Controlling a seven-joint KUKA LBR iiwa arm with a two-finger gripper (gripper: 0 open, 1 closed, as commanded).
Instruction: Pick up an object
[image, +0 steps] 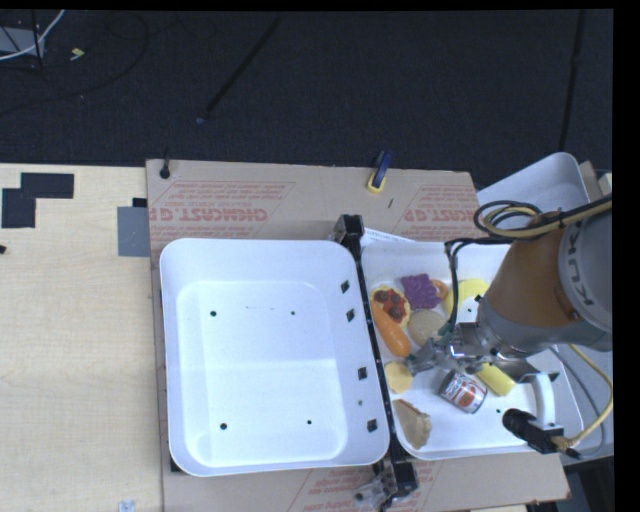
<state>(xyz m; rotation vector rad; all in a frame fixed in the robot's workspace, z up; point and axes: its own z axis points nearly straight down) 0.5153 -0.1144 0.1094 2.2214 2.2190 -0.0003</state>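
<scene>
My gripper (436, 356) hangs low in the right white bin (470, 447), near its middle, pointing left. Close to its tip lie an orange carrot (392, 336), a beige round piece (426, 323) and a small yellow piece (398, 377). A small red and silver can (462, 392) rests just below the gripper, with a yellow block (497, 379) beside it. Further back are a purple item (421, 290), a red and yellow item (389, 303) and a yellow object (470, 293). A bread-like slice (413, 423) sits at the bin's front left.
The left white bin (180, 350) stands beside the right one, with a black divider (366, 350) between them. Both rest on a cardboard sheet (260, 205). The arm's orange band (530, 290) covers the right bin's right side.
</scene>
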